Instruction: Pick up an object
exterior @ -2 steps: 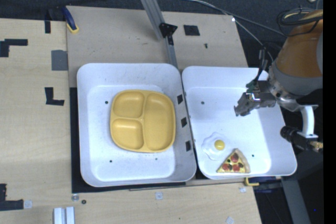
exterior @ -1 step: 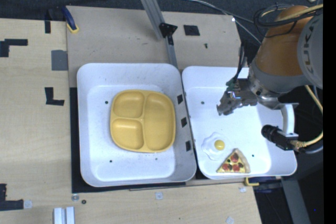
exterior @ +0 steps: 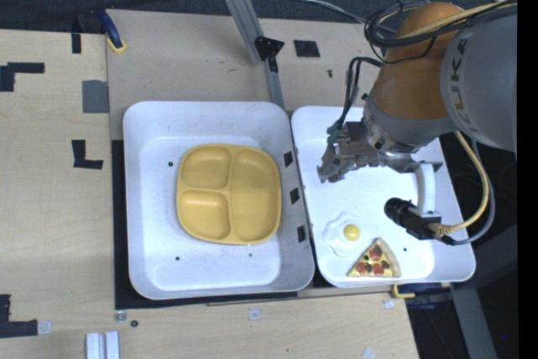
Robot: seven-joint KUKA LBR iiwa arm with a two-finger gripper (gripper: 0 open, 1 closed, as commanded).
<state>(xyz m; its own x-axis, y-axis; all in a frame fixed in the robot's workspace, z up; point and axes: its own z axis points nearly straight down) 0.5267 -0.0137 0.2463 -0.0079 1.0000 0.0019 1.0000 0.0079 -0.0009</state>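
**Readable text: partial lettering on arm only**

One marking could be read: dark letters on the grey arm casing (exterior: pixel 483 88) at the right edge, running vertically, looked like part of "KUKA", cut off by the frame. Nothing printed was legible on the left bin (exterior: pixel 143 181), right bin (exterior: pixel 315 139), yellow divided plate (exterior: pixel 229 193), toy fried egg (exterior: pixel 343 234) or toy pizza slice (exterior: pixel 375 261). Black tape marks on the bench (exterior: pixel 50 147) were plain shapes, no characters.
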